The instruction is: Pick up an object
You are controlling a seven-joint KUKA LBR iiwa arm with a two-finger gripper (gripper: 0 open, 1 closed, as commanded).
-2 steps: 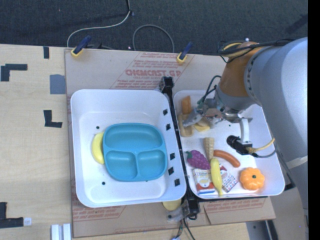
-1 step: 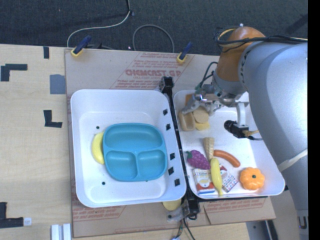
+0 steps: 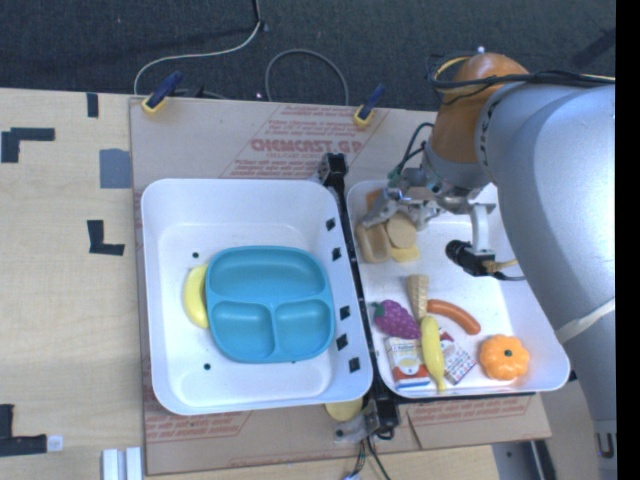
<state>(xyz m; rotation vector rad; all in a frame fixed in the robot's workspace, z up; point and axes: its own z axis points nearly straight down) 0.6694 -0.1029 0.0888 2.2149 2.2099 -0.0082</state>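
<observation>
- I am reaching in from the right over the right bin (image 3: pixel 520 313), my grey arm and orange band covering that bin's far right corner.
- My gripper (image 3: pixel 405 200) is hanging low at the far left part of the right bin, right above a cluster of pale food pieces; I cannot tell how it is set from this slanted view.
- The cluster under me is looking like bread slices (image 3: pixel 373 240) and a pale yellow round piece (image 3: pixel 403 236), all touching each other and lying just beside the divider between the bins.
- A black part of my wrist hardware (image 3: pixel 468 256) is sticking out over the bin floor just right of that cluster.
- Nearer the camera, an ice-cream cone (image 3: pixel 416 291) is lying beside a bunch of purple grapes (image 3: pixel 396 319).
- A hot dog sausage (image 3: pixel 452 316) is lying just right of the cone, and an orange pumpkin (image 3: pixel 502 357) is sitting in the near right corner.
- A banana (image 3: pixel 432 351) is lying across small printed packets (image 3: pixel 405 358), so the packets are partly covered.
- In the left bin (image 3: pixel 160 268) a blue compartment plate (image 3: pixel 270 302) is taking up the middle, with a yellow item (image 3: pixel 195 296) tucked against its left edge, partly hidden beneath it.
- Another yellow item (image 3: pixel 343 409) is peeking out below the near edge of the bins, outside them, by the clamp.
- Two clamps (image 3: pixel 160 95) are gripping the far edge of the cardboard sheet (image 3: pixel 290 143) under the bins.
</observation>
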